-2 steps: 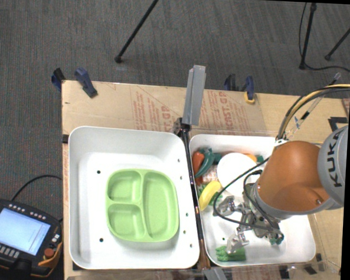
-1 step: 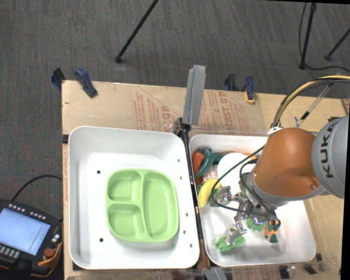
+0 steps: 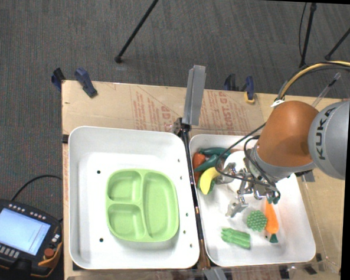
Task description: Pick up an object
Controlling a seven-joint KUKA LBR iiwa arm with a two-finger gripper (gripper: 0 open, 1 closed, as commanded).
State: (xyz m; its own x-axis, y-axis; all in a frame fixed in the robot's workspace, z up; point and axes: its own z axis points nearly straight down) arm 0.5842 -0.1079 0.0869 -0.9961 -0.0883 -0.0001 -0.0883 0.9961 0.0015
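Toy food, namely banana (image 3: 207, 181), green ball (image 3: 256, 220), carrot (image 3: 271, 219) and green bundle (image 3: 236, 237), lies in the right bin (image 3: 301, 248), gripper (image 3: 237, 208) just left of the ball with finger state I cannot tell, arm (image 3: 334, 140) lettered "KUKA".

Fixed camera above bench, slanted downward view, both white bins (image 3: 79, 160) visible
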